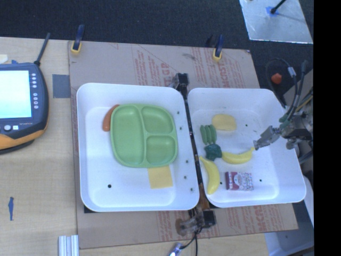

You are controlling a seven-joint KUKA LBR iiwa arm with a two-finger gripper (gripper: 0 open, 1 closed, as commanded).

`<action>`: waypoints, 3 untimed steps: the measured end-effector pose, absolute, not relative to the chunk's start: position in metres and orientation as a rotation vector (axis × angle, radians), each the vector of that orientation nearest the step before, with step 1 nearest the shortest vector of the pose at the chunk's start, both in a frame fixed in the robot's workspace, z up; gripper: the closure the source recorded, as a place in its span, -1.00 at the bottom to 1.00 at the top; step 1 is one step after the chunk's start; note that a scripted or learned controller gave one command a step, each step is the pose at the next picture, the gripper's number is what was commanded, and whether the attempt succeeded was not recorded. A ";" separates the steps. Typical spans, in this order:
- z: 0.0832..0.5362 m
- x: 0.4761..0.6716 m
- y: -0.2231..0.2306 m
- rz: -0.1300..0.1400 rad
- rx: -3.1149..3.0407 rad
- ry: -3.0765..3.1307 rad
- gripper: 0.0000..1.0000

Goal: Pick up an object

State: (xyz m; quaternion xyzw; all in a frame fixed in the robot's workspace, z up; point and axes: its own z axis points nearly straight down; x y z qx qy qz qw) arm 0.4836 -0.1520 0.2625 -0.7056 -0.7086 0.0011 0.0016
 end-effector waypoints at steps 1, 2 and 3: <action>0.160 0.475 -0.111 0.006 -2.212 -2.225 -1.00; 0.091 0.516 -0.097 0.007 -2.212 -2.225 -1.00; 0.092 0.559 -0.096 0.004 -2.215 -2.225 -1.00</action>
